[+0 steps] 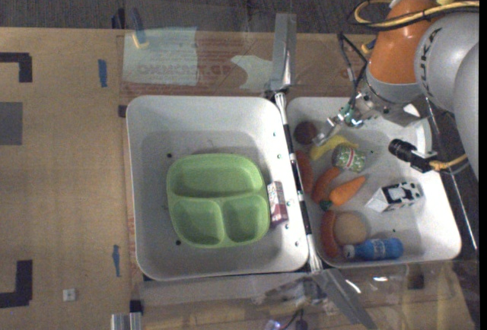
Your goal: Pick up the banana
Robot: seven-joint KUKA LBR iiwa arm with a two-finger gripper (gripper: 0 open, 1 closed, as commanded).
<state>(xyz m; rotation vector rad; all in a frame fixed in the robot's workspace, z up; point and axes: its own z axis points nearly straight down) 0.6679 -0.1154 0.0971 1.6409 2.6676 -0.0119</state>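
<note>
Inside the right bin (441,241) the banana (329,146) lies near the upper left corner, a yellow piece partly covered by a small green can (348,158) that rests on its lower right end. Its long axis runs at a slant, from lower left up toward upper right. The gripper (351,115) hangs just above and a little right of the banana's upper end, near it but apart from it; nothing is seen between its fingers, and how wide they stand I cannot tell, because the part is small and blurred. So the banana lies below and left of the tool. I judge the next move is short: down and slightly left, with the fingers across the slanted axis. A dark round thing (305,131) and two carrots (335,185) are close and may disturb the grasp.
</note>
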